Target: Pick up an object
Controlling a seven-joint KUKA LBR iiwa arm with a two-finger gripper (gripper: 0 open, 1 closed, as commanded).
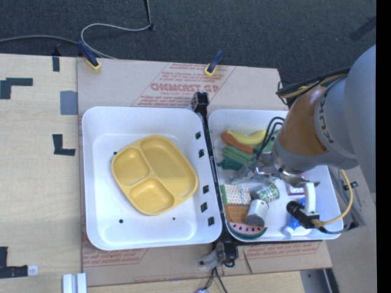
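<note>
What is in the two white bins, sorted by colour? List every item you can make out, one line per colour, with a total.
Yellow: 2, the yellow three-compartment plastic plate and the yellow banana-shaped toy
Orange: 1, the orange carrot-like stick
Green: 2, the green pod-shaped toy and the green-labelled small can
Red and green: 1, the watermelon slice toy
Total: 6 clearly told apart; the rest of the right bin is too cluttered to count.

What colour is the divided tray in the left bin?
Yellow. The tray, with three compartments, shows plainly in the camera view.
</note>
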